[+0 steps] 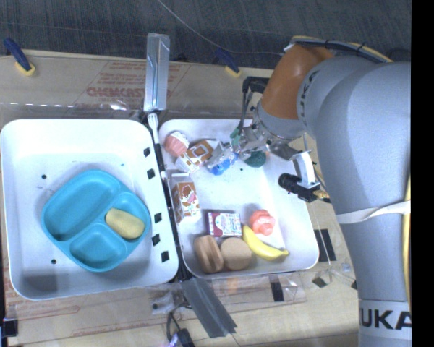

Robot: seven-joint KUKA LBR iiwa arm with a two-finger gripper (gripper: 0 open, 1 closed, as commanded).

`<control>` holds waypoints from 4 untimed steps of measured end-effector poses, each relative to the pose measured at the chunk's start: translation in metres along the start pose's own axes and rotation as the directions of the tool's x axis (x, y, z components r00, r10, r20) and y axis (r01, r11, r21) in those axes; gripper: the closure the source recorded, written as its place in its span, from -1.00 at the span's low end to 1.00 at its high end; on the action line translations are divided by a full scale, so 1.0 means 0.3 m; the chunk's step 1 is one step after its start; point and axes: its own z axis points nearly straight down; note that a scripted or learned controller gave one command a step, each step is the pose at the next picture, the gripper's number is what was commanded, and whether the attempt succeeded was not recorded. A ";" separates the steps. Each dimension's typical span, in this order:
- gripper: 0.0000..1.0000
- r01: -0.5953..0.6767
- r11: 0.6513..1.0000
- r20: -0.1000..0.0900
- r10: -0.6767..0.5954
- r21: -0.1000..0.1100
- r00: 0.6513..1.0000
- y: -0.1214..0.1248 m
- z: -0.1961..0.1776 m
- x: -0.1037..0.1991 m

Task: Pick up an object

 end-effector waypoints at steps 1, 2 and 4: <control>1.00 0.004 1.000 -0.003 -0.004 0.010 1.000 -0.007 -0.030 0.003; 1.00 0.033 0.999 0.002 -0.033 -0.013 0.999 -0.006 -0.411 0.304; 1.00 -0.174 0.985 -0.001 0.174 0.000 0.985 -0.113 0.025 0.263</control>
